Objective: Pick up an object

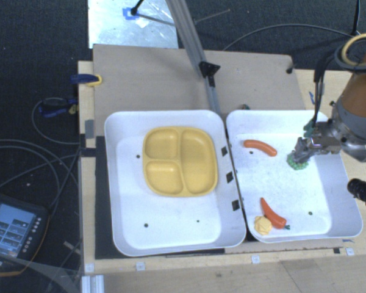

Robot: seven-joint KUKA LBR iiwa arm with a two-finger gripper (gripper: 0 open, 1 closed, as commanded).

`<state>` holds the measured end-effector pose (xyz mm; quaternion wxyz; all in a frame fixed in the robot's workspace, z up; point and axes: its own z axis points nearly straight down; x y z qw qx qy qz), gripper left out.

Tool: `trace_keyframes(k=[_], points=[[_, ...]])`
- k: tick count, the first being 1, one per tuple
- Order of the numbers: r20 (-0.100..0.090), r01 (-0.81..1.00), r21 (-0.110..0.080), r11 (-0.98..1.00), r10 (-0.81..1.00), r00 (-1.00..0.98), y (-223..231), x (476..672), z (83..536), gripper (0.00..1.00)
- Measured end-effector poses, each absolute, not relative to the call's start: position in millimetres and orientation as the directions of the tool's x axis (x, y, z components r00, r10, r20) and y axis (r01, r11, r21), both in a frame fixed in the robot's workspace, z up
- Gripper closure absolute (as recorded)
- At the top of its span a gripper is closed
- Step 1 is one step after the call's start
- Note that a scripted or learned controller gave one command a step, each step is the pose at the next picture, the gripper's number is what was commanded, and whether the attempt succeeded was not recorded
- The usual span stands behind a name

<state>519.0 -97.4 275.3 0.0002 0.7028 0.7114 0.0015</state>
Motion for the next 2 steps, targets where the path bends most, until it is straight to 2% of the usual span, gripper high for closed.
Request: trace_keyframes(k=[1, 2], points=[[0.002, 1.000, 0.001, 0.010, 1.000, -0.010, -50, 523.7, 259, 1.00], [0.002, 1.000, 0.002, 0.012, 1.000, -0.012, 11, 538.1, 250, 1.00]])
